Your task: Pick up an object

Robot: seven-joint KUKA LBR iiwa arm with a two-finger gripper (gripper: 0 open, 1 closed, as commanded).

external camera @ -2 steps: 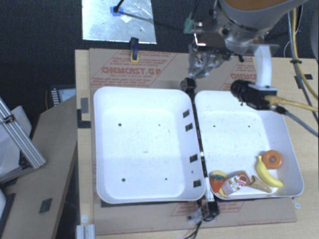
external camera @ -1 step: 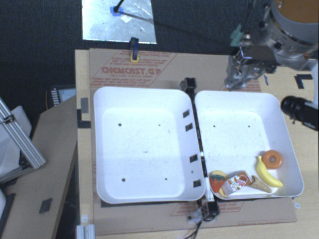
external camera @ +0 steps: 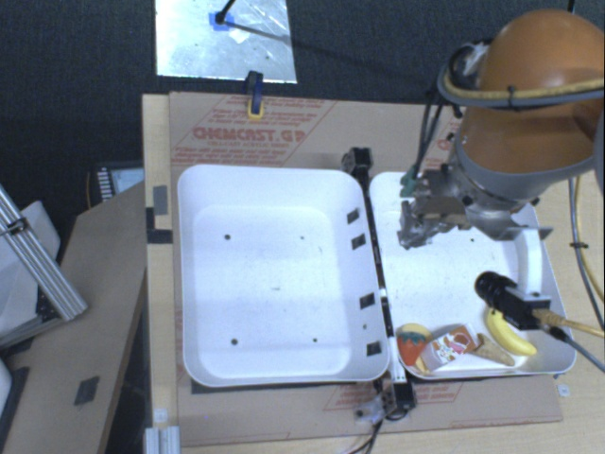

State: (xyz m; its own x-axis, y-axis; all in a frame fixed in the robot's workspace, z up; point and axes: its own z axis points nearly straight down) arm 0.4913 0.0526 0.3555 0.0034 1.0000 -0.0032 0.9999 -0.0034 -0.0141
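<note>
Over the far left of the right bin [external camera: 440, 282], the gripper [external camera: 413, 233] is poised; its state, parted or closed, cannot be told. The banana [external camera: 509, 337] lies in the near right corner, well apart. The gripper should be centred across the banana's width before descent.

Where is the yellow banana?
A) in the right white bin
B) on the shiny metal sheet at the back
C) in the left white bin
A: the banana lies inside the right bin, close to its near edge and beside a few other small things.
</note>
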